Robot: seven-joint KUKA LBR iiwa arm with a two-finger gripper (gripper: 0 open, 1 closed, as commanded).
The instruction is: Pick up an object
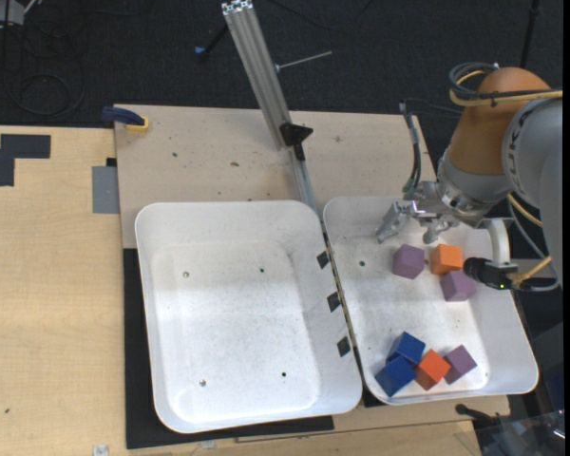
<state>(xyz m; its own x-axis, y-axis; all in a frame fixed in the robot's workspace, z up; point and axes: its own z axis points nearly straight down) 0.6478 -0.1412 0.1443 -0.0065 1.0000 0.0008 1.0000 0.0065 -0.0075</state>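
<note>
My gripper (411,226) hangs over the far part of the right bin (366,283), open, with nothing between its fingers. Just in front of it lies a purple cube (408,260), apart from the fingertips. An orange cube (446,258) and a second purple cube (458,285) sit to the right of that. At the bin's near end, two blue cubes (400,361), an orange cube (431,369) and a purple cube (461,361) are huddled together.
The left bin (147,245) adjoins the right one, joined by black clips (332,300). A slanted aluminium post (258,69) rises behind the bins. A blue clamp (123,117) sits at the bench's far left corner.
</note>
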